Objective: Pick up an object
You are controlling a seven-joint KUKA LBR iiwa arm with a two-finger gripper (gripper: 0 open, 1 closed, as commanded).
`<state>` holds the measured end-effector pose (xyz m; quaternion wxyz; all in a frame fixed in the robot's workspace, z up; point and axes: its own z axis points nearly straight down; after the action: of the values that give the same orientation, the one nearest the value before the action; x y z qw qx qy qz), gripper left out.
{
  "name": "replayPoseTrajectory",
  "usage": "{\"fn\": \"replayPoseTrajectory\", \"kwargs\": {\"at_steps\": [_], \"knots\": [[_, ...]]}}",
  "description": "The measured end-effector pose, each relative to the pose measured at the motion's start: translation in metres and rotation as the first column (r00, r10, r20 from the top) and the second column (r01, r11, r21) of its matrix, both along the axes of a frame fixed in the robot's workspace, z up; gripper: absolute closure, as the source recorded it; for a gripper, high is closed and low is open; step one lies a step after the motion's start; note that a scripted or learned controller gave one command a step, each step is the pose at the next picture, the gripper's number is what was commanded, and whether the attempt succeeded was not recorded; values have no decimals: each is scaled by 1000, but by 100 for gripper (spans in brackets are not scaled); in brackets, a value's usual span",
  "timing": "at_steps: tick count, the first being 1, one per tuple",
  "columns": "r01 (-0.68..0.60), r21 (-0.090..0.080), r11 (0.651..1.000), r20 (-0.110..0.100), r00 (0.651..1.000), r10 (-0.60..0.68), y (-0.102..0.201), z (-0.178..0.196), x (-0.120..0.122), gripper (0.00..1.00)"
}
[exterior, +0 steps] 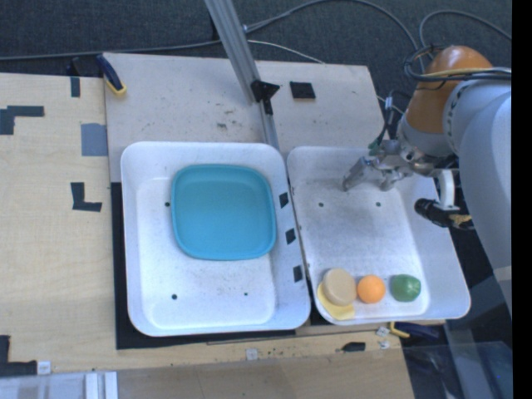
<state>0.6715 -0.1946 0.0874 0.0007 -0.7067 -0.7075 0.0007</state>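
At the far left, the wooden bench [50,223] shows pale boards with a few dark tape marks. Near its upper edge lies a small clamp [110,74] with a blue and yellow handle. A slanted metal pole [241,52] crosses the top of the scene and ends at a black bracket between the two bins.

The left bin [150,306] holds a square blue plate [223,210], lying flat in its upper middle part. The rest of that bin's floor is bare white with a few dark specks.

The right bin [366,223] sits just beside it, their rims almost touching. Along its near edge three small things lie in a row: a tan round piece [338,287] resting on top of a yellow piece [335,310], then an orange ball [371,289] just beside it, then a green ball [405,288] a little farther right. They are close together but the two balls do not touch.

The gripper [366,177] hangs over the far part of the right bin, well apart from the three things at the near edge. Its two fingers are spread wide, with nothing between them. Behind it the grey arm [486,156] with its orange band [440,86] comes in from the right.
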Motion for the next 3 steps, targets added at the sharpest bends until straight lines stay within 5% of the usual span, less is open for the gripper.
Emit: {"fn": "replayPoseTrajectory", "kwargs": {"at_steps": [1,3], "knots": [[-1,-1,1000,1,1000,1,0,12,1,100],[0,-1,1000,6,1000,0,-7,113,4,100]]}}
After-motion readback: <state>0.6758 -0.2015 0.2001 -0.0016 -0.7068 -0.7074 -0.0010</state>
